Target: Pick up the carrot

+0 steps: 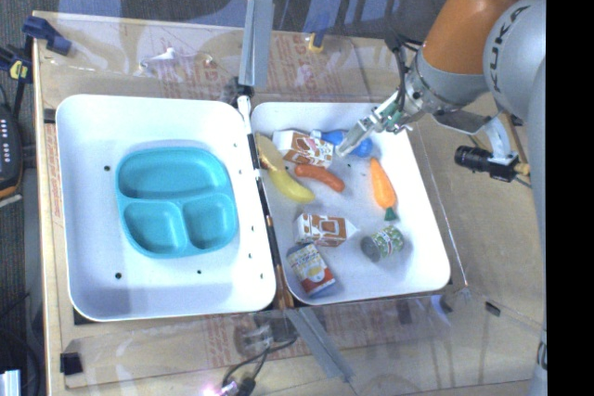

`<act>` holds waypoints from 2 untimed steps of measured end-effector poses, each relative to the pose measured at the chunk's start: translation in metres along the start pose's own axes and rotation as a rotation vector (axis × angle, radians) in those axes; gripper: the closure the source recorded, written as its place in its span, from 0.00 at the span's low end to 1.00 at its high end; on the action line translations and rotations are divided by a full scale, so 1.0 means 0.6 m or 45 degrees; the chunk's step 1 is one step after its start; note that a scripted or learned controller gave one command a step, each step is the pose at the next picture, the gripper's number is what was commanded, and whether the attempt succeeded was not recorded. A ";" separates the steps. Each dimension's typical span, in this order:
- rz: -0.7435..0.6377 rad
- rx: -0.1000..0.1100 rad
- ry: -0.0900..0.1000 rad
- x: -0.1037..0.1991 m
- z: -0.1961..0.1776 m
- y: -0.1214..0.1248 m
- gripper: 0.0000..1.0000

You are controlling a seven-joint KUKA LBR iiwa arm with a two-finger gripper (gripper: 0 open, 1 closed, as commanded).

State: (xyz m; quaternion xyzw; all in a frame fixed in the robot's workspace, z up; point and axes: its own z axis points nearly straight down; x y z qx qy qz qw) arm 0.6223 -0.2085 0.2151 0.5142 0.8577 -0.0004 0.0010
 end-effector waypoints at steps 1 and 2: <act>0.070 0.001 0.002 0.010 0.205 -0.019 0.00; 0.064 0.002 0.002 0.011 0.189 -0.018 1.00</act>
